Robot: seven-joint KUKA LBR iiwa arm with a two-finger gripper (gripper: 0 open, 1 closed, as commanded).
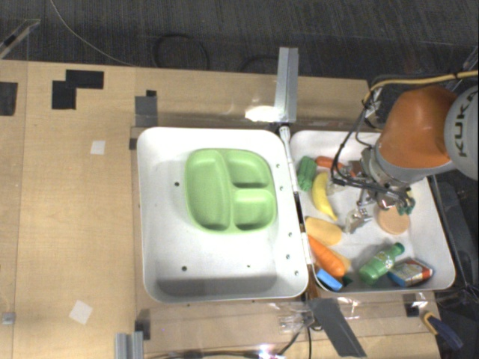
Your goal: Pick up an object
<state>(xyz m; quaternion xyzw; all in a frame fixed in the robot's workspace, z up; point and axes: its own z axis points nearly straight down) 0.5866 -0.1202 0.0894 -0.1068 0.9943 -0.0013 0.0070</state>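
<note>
The right bin [441, 230] holds several small objects. A yellow banana [322, 193] lies beside a green pepper-like piece [305, 174], with a small red-orange piece [324, 161] behind them. Nearer the front lie a yellow-orange lump [323, 231], a carrot [329, 258], a blue item [328, 280], a green bottle [380, 263] and a small red and blue pack [411, 273]. A tan round disc [394, 221] sits right of centre. My gripper [360, 215] hangs over bare bin floor between the banana and the tan disc. Nothing shows in its grasp.
The left bin [161, 200] holds a green divided plate [228, 188]. A raised divider [294, 200] separates the two bins. The arm's orange band [415, 129] and cables overhang the right bin's back right corner. A metal post [287, 84] stands behind the bins.
</note>
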